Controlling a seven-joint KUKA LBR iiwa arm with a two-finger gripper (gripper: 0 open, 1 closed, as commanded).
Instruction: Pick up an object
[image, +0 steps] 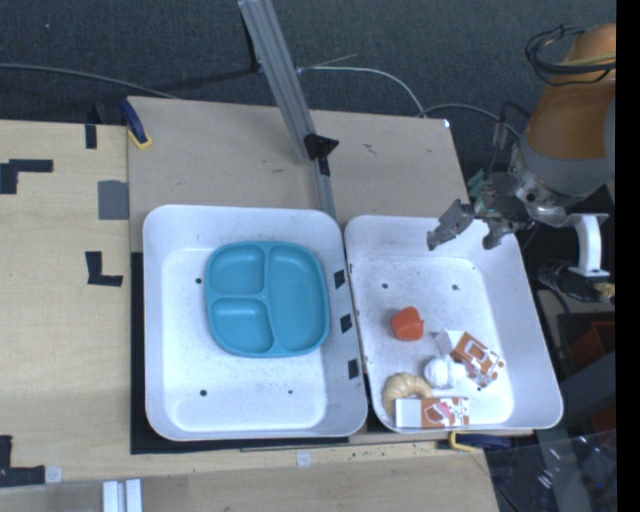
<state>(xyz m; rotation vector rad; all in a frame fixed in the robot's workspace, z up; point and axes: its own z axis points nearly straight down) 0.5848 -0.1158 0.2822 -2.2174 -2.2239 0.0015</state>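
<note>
plate (267, 298) in left bin (170, 300) — croissant (405, 384) in right

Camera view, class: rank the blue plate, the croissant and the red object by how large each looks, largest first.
1. Blue plate, by far the largest.
2. Croissant.
3. Red object.
The last two look close in size, and the carton may hide part of the croissant, so that order is unsure.

Dark blue-grey carpet floor (120, 40) along the top. Pale wood bench top (60, 330) at left, marked with black tape pieces (98, 268) and one grey tape patch (113, 198). Tan board (220, 150) laid under the bins. Slanted grey metal post (285, 85) crossing from the top. Thin pale cable (390, 85) trailing over carpet. Blue-and-yellow clamp (135, 125) at board's upper left corner. Even, soft lighting.
</note>
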